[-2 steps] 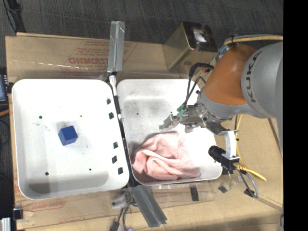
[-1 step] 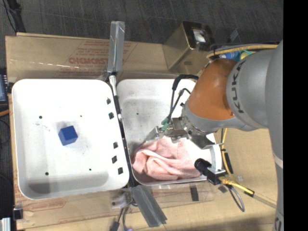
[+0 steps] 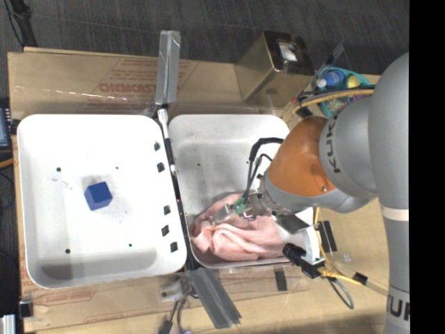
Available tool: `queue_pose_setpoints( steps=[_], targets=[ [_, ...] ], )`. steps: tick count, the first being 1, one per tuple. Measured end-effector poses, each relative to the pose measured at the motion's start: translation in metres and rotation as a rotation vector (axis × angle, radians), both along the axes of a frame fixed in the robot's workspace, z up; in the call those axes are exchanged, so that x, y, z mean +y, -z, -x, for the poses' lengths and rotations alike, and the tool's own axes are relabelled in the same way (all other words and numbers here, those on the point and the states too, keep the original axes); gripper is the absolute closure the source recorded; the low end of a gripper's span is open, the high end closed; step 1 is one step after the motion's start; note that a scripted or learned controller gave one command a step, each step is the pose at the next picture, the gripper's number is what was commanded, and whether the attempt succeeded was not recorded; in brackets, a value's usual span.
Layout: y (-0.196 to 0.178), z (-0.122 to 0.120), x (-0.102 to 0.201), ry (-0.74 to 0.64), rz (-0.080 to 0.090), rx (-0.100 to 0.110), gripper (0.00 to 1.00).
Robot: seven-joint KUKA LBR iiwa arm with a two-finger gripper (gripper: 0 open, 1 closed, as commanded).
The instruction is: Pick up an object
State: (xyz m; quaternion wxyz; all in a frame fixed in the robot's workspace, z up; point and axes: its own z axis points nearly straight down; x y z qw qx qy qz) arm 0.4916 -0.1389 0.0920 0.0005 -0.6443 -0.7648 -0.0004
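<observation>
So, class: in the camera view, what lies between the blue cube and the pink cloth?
The camera view shows the blue cube and pink cloth in separate bins; between them lie bare white floor and the bins' adjoining rims with black clips.

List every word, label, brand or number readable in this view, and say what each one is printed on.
"KU": dark letters on the grey robot arm, cut off by its curve.
Red print on the flat brown cardboard sheet behind the white bins: mirrored and blurred, unreadable.
White label on the tan cardboard box: too small to read.
</observation>
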Motion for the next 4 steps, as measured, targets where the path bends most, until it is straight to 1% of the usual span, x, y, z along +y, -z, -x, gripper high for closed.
queue_pose_setpoints(
  steps=[1, 2, 3, 4],
  targets=[
    [0.0, -0.036, 0.029, -0.039, 0.0, 0.001, 0.0],
    [-0.101, -0.06, 0.057, -0.181, 0.001, 0.0, 0.0],
    [0.001, -0.042, 0.029, -0.2, 0.0, 0.002, 0.0],
    [-0.009, -0.042, 0.029, -0.204, 0.0, 0.003, 1.0]
  ],
)
